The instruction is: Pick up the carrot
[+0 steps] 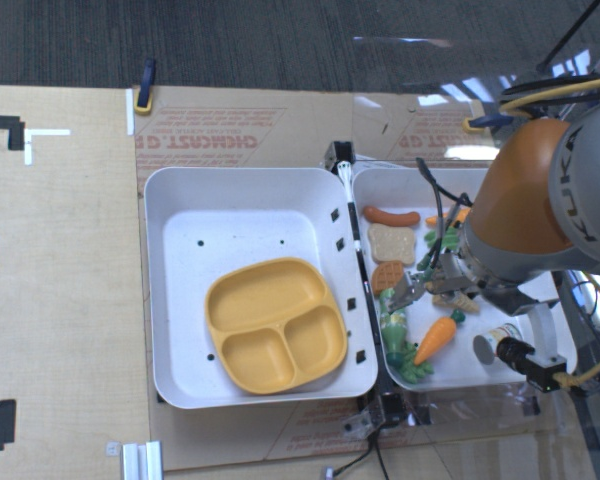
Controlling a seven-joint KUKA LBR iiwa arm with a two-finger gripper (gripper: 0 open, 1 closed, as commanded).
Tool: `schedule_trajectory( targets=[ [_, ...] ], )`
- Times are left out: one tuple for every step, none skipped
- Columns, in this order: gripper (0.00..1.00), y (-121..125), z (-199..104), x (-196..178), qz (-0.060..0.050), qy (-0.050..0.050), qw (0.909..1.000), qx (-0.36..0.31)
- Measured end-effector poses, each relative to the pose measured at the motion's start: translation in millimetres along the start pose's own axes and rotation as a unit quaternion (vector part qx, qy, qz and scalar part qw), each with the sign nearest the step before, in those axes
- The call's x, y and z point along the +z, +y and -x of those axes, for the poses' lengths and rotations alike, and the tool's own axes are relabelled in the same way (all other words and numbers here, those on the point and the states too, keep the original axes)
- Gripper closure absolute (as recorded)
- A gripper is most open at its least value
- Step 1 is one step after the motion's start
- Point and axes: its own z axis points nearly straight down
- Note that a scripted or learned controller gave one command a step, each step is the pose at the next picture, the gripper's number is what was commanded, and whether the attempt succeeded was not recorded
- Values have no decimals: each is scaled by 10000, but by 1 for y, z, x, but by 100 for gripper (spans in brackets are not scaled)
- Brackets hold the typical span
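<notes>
Two shallow white bins sit side by side on the bench. Left bin [170, 298] holds one yellow divided plate [275, 323], three compartments, lying flat toward the near half of the bin. Right bin [500, 373] holds a clutter of toy food along its left wall: a red sausage [391, 216] at the far end, a slice of bread [393, 242] just beside it on the near side, then a brown waffle-like piece [386, 274], then green leafy bits [398, 353] toward the near corner. Carrot [435, 338] lies in the right bin, near side, tilted, orange body with its green top pointing up-right; its lower tip is touching or just over the green leafy bits. A second small orange-and-green piece [446, 219] sits at the far end, partly hidden by the arm. Arm [525, 203] reaches in from the right, its orange band over the middle of the right bin. Gripper [427, 286] hangs just above and to the far side of the carrot, close to the brown piece; nothing is visibly between its fingers, and I cannot tell how wide they stand. Carrot is apart from the gripper, resting on the bin floor. A black cylindrical fitting [515, 353] shows at the right of the carrot.
</notes>
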Motion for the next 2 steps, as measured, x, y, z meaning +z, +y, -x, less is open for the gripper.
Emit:
schedule_trajectory(
  targets=[
    [0,5,74,81,-11,7,10000,88],
    [0,34,128,-100,-13,-10,9902,1399]
  ],
)
